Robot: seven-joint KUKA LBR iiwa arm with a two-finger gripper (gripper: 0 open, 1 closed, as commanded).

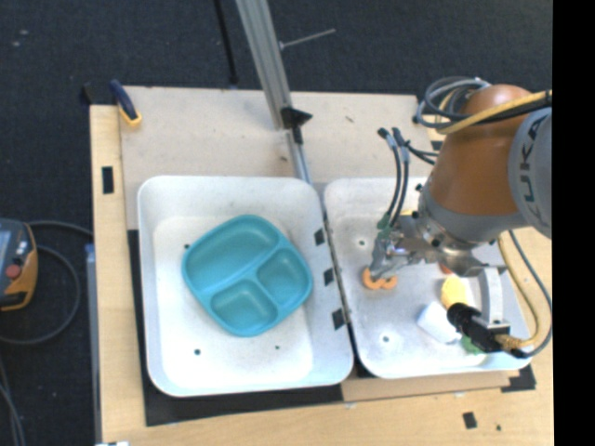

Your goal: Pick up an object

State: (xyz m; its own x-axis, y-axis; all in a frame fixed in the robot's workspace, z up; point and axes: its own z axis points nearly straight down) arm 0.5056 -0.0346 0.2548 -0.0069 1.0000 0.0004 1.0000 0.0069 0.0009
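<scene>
Jaws (384,266) above white bin (363,342), dark carpet (56,26) around.

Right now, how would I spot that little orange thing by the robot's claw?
Find the right-hand white bin, under the arm. At its middle, just below the gripper, lies the small orange object. Its neighbours nearer the bin's right corner are yellow and white.

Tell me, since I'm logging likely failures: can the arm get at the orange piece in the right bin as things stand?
Probably yes. The claw hangs right above the orange piece in the right bin, with nothing lying between them. The yellow object and white object sit apart, toward the bin's right.
</scene>
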